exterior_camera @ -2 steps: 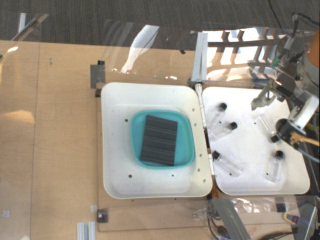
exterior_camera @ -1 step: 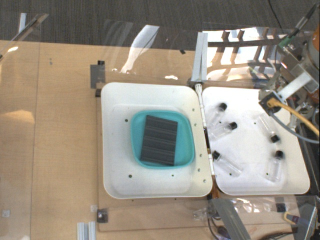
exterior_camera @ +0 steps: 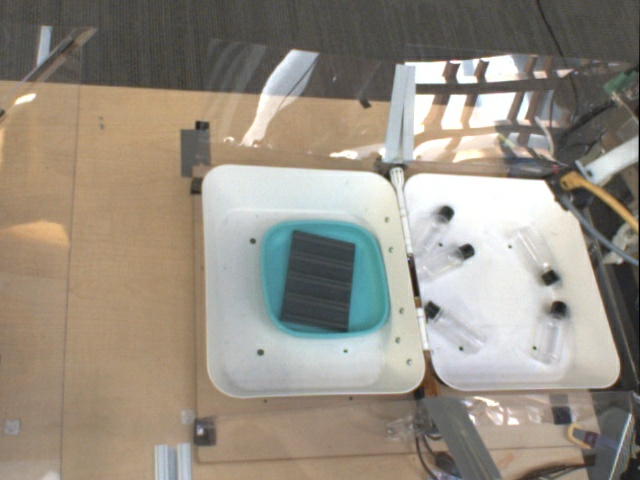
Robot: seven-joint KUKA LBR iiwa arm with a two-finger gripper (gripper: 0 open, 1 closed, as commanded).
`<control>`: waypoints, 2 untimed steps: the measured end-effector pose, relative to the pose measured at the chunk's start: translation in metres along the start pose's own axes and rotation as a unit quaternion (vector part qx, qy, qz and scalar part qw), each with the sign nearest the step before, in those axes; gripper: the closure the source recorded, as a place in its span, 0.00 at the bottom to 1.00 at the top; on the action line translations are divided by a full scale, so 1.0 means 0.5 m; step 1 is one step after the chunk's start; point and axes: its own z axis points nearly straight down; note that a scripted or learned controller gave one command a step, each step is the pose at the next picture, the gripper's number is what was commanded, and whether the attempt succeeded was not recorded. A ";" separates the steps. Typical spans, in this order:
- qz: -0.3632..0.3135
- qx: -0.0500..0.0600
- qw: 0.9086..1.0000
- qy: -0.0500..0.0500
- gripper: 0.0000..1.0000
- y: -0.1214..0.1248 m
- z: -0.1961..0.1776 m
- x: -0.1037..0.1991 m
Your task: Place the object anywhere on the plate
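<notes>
Fingers: whether spread or pressed together, cannot tell.

Block [exterior_camera: 318,281]: dark grey, flat, rectangular, with faint bands across its short side. It lies flat on the plate, in the middle of it and wholly within its rim. Its long axis runs nearly up and down the frame, leaning a little, so the far short end points to the upper right and the near short end to the lower left.

Plate [exterior_camera: 374,280]: teal, squarish with rounded corners. It sits in the centre of the left bin, its teal rim visible on all four sides of the block.

Left bin [exterior_camera: 232,268]: white, shallow, centre of the frame, touching the right bin along its right edge.

Right bin [exterior_camera: 500,353]: white, shallow, right of centre.

Vials [exterior_camera: 548,268]: clear with black caps, five caps counted, lying scattered in the right bin, three toward its left side and two toward its right.

Desk [exterior_camera: 100,268]: light wood, carrying both bins.

Cables [exterior_camera: 600,188]: a tangle at the right edge, upper part of the frame.
</notes>
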 end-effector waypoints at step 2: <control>0.111 0.000 0.994 0.000 0.00 0.019 0.000 -0.008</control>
